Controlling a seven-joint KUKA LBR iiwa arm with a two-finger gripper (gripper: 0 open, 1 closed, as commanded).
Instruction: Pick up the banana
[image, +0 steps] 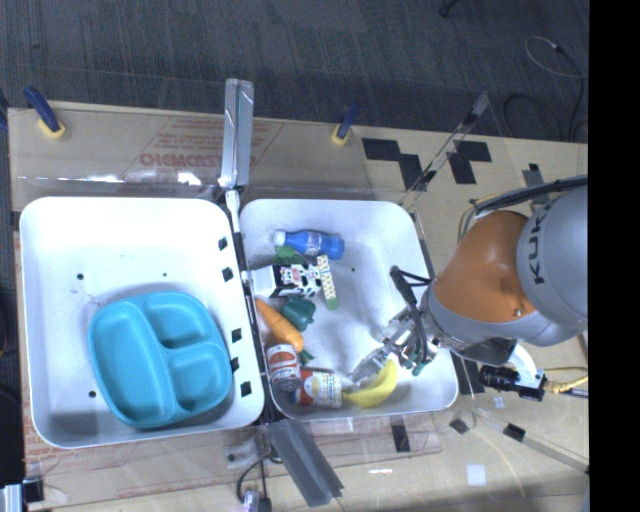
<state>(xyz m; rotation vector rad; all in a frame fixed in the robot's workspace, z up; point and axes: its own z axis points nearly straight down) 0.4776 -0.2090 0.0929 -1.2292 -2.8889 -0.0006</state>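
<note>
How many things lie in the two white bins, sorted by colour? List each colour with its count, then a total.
Blue: 2, the bottle and the divided tray
Orange: 1, the carrot
Yellow: 1, the banana
Black and white: 1, the carton
Red-labelled: 2, the can and the lying bottle
Total: 7
</note>
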